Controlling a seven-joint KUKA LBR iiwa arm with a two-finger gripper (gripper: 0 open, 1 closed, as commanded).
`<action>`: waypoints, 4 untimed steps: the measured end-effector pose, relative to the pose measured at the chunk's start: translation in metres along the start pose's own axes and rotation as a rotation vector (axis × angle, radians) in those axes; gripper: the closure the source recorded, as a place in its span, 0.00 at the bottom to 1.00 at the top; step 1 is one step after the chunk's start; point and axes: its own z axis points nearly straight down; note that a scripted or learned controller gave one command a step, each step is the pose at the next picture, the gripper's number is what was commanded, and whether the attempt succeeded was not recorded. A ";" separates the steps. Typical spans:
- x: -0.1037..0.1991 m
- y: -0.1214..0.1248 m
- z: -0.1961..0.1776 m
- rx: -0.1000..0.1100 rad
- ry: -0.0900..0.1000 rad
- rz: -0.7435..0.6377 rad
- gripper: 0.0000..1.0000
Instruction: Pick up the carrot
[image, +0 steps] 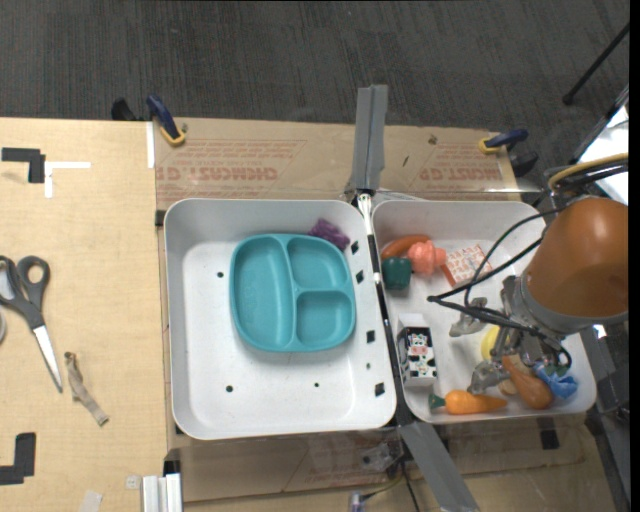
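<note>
The bench (70, 300) carries two white bins side by side. The left bin (200, 400) holds a teal divided plate (294, 292), with a small purple item (330, 232) at its far edge. The arm (585, 260) (orange band uppermost) hangs over the right bin (470, 212), its gripper (505, 362) low near the front corner; whether the fingers are apart or together cannot be told. The carrot (474, 403) lies along that bin's front wall, just beside the gripper. Scissors (33, 310) lie on the bench, well apart.
</note>
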 end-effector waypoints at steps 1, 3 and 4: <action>0.007 -0.013 0.003 0.002 0.014 0.336 0.00; 0.015 -0.030 0.005 0.007 0.024 0.912 0.00; 0.013 -0.030 -0.004 0.007 0.022 0.909 1.00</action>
